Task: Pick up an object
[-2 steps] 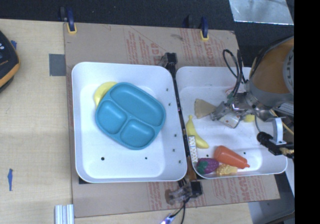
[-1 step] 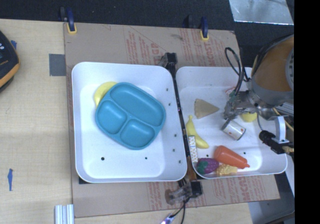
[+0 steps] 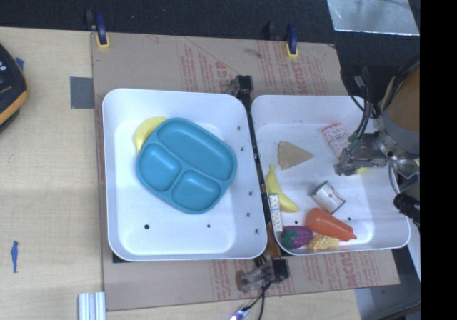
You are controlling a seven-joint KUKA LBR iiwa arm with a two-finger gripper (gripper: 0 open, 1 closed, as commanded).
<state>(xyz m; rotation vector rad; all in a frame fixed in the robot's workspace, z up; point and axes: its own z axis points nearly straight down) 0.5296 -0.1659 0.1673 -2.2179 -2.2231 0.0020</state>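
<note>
Orange plastic carrot [image 3: 330, 225] looks the easiest pick: lies near edge of right bin [image 3: 371, 108], long axis running left-right, tip toward the right. Prob. hollow toy, light, stiff, smooth skin so a bit slippery; best taken across the thick middle, claw closing near-to-far over its width, not at the tapered tip where it'd squirt out. Just left of it, a purple/green toy veg [image 3: 296, 237] and a yellow corn piece [image 3: 323, 243], touching or nearly, so approach from above w/ little room on that side. Small silver can [image 3: 328, 197] sits just beyond the carrot, tilted; rigid, round, would roll. Banana [image 3: 280, 191] lies along the bin's left wall, curved, light, hard to get fingers beside the wall. Tan wedge [image 3: 293, 155] farther back, flat, low, tough to pinch. Claw [image 3: 355, 159] hangs over right-far part of this bin, above bare floor near a crumpled wrapper [image 3: 332, 137]; can't tell if it's apart or together, nothing seen in it. Left bin [image 3: 125, 108] carries a blue divided plate [image 3: 186, 164] over something yellow [image 3: 146, 131]: wide, awkward, skip. Both bins on cardboard-covered worktop [image 3: 50, 190].
</note>
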